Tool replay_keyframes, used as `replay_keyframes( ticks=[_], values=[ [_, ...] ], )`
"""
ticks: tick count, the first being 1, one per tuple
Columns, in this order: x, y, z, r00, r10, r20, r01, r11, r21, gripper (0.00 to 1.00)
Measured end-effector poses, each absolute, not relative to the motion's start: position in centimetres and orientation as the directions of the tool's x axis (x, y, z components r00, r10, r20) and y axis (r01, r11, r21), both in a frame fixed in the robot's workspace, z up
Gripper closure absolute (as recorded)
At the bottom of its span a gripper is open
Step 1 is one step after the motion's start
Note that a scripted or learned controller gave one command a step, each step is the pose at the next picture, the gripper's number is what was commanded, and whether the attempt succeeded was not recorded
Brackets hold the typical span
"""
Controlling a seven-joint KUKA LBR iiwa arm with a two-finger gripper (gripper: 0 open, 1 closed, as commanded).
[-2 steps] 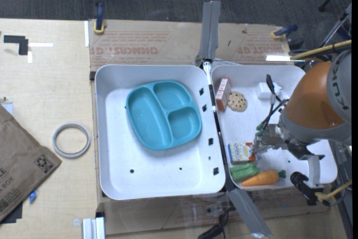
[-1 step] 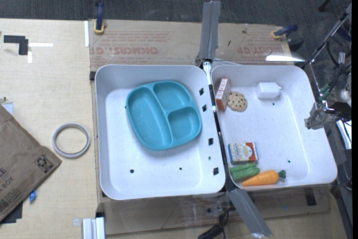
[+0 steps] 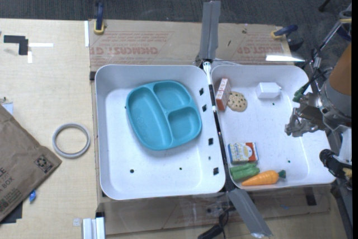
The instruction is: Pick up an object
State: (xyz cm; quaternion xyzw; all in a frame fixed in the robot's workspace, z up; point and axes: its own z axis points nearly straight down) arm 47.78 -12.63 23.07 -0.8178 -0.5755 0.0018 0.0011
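Observation:
The right bin (image 3: 291, 173) holds a cookie (image 3: 237, 101), a small red box (image 3: 222, 93) against the divider, a white block (image 3: 269, 89), a small snack packet (image 3: 243, 153), a green vegetable (image 3: 244, 171) and an orange carrot (image 3: 262, 177). My gripper (image 3: 297, 126) hangs over the right side of that bin, well right of the packet and below the white block. Nothing shows between its fingertips. The left bin (image 3: 109, 176) holds a blue divided plate (image 3: 164, 115).
A roll of tape (image 3: 71, 139) and a brown cardboard box (image 3: 19, 168) lie on the bench left of the bins. Flattened cardboard (image 3: 168, 42) sits behind the bins with clamps at its corners. A grey divider strip (image 3: 211, 31) runs between the bins.

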Motion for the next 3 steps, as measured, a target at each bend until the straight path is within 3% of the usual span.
replay_keyframes(
  ticks=[1,2,3],
  values=[
    [48.9,-5.3,19.0,0.602,0.798,-0.004,0.798,-0.602,-0.005,1.0],
    [48.4,-10.3,26.1,0.545,0.838,-0.003,0.838,-0.545,-0.002,1.0],
    [55.2,-4.1,21.7,0.521,0.853,-0.004,0.853,-0.521,-0.003,1.0]
  ],
)
